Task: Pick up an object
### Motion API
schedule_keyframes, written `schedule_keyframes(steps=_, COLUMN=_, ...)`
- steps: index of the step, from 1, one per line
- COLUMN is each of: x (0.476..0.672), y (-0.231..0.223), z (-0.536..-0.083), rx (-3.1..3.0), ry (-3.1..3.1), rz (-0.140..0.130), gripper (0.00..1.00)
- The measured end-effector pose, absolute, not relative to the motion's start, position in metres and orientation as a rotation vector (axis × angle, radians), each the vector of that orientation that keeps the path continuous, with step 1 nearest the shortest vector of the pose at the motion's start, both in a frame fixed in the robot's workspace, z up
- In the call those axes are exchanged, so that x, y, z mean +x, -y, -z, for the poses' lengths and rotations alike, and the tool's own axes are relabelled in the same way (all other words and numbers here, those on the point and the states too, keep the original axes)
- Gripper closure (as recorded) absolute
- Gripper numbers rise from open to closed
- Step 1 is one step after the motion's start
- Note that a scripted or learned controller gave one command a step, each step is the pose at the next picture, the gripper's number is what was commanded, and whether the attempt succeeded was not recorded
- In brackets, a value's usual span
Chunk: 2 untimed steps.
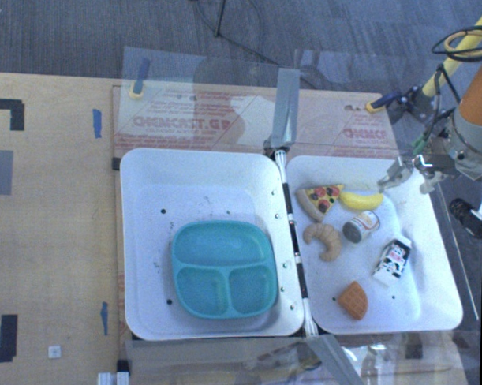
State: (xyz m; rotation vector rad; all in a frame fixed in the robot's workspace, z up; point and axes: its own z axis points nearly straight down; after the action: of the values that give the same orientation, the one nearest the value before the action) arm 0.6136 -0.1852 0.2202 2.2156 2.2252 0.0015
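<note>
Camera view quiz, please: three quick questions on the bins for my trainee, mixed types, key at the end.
1. True or false: the teal tray lies in the left bin.
2. Which item lies nearest the gripper? A) banana B) orange bread piece C) croissant
3. Fill in: the pizza slice lies in the ____ bin.

Key: 1 true; 2 A; 3 right.

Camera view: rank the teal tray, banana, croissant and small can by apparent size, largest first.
1. Teal tray, by far the largest.
2. and 3. Banana and croissant look too alike to rank.
4. Small can, the smallest.
</note>
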Motion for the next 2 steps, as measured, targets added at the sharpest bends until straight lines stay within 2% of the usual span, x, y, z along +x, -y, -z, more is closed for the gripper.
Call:
schedule_keyframes(steps=1, x=0.592, y=0.160, z=-0.088, rx=2.182, ry=-2.250, rz=-0.007, gripper=0.00)
schedule_keyframes(steps=2, x=0.594, y=0.163, z=-0.100, rx=2.183, ry=-2.241, rz=-0.012, gripper=1.00)
